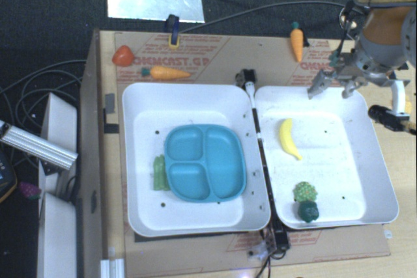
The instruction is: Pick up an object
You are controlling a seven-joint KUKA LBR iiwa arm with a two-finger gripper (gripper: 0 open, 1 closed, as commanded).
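My gripper (333, 87) hangs over the far edge of the right bin (365, 140), its two fingers spread apart and open with nothing between them. A yellow banana (288, 138) lies in that bin, left of centre and nearer to me than the gripper. Close to the bin's front wall sit a light green broccoli piece (304, 191) and a dark green object (307, 211), touching each other.
The left bin (146, 114) holds a blue divided plate (205, 163) with a green piece (159, 172) along its left side. On the cardboard behind the bins lie an orange carrot (296, 42), a second carrot (168, 73) and a red object (122, 55).
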